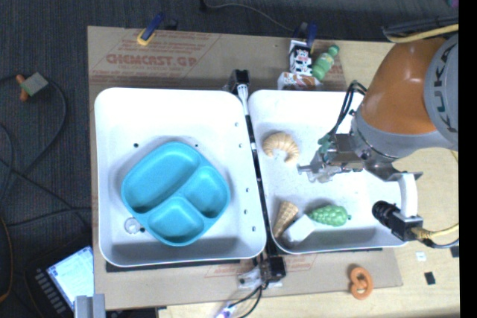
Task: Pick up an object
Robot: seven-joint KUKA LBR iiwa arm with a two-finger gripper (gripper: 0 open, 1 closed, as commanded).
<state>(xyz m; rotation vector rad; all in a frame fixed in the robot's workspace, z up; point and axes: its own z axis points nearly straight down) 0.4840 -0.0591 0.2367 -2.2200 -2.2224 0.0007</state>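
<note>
Orange pretzel-like toy (361, 281) sits on bench front edge, outside the bins. 2 white bins: left bin (119, 115) holds 1 blue divided tray (175, 192), 3 compartments, plus 1 small clear ring (132, 226) by its lower-left corner. Right bin (298, 104) holds 3 toys: 1 tan seashell (281, 145) upper left, ribbed & rounded; 1 ice-cream cone (288, 217) at front wall, waffle-brown w/ white end; 1 green grape bunch (329, 216) just right of cone, bumpy. Gripper (322, 167) is over right bin's mid, between shell & grapes, nothing seen in it; can't tell if fingers are apart or closed. Behind bins: 1 small printed box (298, 65) & 1 green bottle-like toy (323, 63). 2 blue clamps (150, 27) on board's back edge.
</note>
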